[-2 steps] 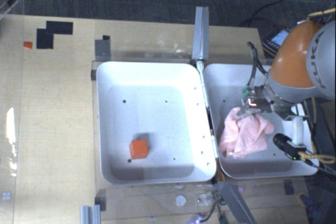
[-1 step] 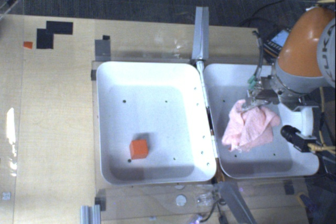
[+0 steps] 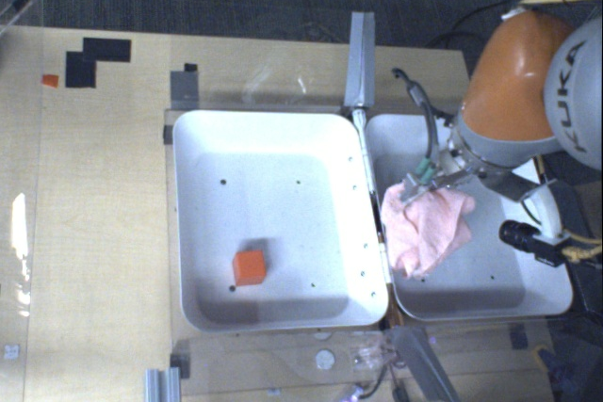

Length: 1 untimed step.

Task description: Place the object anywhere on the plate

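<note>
Over the right bin: the gripper (image 3: 421, 176) is seen low above the pink cloth (image 3: 429, 223), at its far left corner, under the grey and orange arm (image 3: 513, 89).
Jaws: whether they are spread or pressed together cannot be told, because the wrist hides them from above.
Cloth: it is crumpled in the left part of the right bin (image 3: 490, 297), just beside the wall between the two bins. One corner seems to be drawn up toward the gripper, but a real hold cannot be confirmed.
Left bin (image 3: 283, 155): a small orange block (image 3: 250, 267) is lying on its near left part, well apart from the arm.
Plate: no separate plate can be made out, so the goal is judged uncertain; perhaps the left bin is meant.
Step in hand: it is judged as a pick attempt on the cloth, with the placing not yet done.
Risk one: if only a thin fold is pinched, the cloth may slip out when it is lifted.
Risk two: the hanging cloth may be caught on the wall between the bins during transfer and be pulled free.
Risk three: the cloth may be dropped half over the rim, because it is soft and spreads unevenly.
</note>
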Tool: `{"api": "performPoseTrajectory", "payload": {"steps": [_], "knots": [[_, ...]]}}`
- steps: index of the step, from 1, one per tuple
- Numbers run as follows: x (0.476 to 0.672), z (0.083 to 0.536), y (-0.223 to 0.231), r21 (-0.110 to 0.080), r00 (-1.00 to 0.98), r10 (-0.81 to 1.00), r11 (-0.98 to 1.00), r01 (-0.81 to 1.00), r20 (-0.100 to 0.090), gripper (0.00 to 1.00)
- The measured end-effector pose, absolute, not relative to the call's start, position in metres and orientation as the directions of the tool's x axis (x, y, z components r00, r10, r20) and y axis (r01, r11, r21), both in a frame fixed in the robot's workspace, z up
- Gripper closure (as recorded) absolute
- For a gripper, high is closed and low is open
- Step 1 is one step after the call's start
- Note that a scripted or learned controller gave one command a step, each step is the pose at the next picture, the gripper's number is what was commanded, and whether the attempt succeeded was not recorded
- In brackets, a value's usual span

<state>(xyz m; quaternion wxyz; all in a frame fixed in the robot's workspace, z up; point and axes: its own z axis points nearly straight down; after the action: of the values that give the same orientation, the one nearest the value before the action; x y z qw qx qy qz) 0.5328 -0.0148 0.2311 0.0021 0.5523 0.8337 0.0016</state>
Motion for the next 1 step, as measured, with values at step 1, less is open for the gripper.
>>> {"api": "performPoseTrajectory", "payload": {"steps": [1], "knots": [[0.5478, 0.2267, 0.0318, 0.006, -0.719, 0.695, 0.719, 0.695, -0.005, 1.0]]}}
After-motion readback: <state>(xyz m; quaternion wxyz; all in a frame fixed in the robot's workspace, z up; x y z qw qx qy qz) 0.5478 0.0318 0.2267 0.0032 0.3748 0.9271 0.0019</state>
